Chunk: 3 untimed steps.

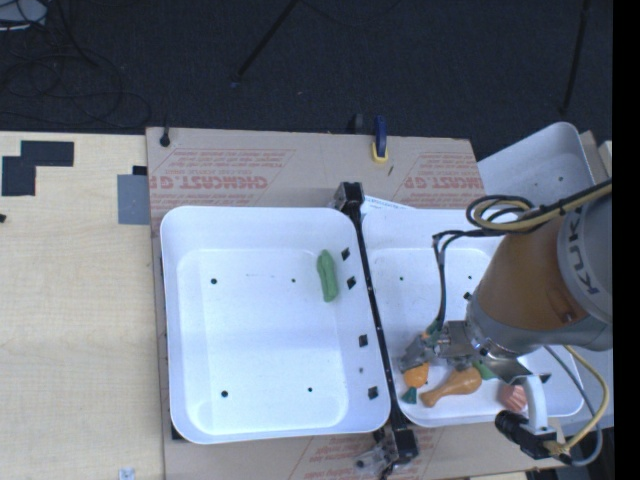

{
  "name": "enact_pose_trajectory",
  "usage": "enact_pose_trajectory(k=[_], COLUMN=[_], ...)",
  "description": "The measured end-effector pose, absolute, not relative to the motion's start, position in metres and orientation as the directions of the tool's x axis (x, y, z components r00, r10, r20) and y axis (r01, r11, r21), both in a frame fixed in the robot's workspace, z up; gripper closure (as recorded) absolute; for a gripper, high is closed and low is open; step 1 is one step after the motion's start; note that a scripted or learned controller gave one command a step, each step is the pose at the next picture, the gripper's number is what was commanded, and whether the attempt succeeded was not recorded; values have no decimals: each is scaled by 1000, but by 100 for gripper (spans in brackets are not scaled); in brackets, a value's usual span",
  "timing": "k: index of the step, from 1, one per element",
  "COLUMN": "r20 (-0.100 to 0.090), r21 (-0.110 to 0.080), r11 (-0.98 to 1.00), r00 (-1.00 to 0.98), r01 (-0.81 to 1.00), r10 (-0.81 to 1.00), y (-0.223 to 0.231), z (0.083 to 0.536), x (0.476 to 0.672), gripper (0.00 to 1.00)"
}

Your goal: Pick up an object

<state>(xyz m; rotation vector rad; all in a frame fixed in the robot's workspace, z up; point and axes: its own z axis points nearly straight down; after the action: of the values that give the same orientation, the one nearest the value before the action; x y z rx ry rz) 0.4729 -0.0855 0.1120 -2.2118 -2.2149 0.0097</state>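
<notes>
My grey arm with its orange band (535, 278) reaches in from the right over the right shallow white bin (400, 268), and my two-finger gripper (425, 351) hangs low at that bin's near left corner; whether it is released or clenched I cannot tell. Just beside it, on the near side, lie a small orange piece (416, 375), a tan club-shaped object (452, 386) and a pinkish object (514, 397) further right, while a green oblong object (327, 275) lies in the left white bin (200, 368), near its far right side
</notes>
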Motion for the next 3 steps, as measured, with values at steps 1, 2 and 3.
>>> enact_pose_trajectory(k=[1, 2, 3], r20=[2, 2, 3], r21=[-6, -8, -9], r11=[-7, -14, -19], r00=[7, 14, 19], r01=[1000, 1000, 1000], r10=[1000, 1000, 1000], y=[-89, -90, -90], z=[126, 136, 145], x=[474, 474, 474], gripper=[100, 100, 100])
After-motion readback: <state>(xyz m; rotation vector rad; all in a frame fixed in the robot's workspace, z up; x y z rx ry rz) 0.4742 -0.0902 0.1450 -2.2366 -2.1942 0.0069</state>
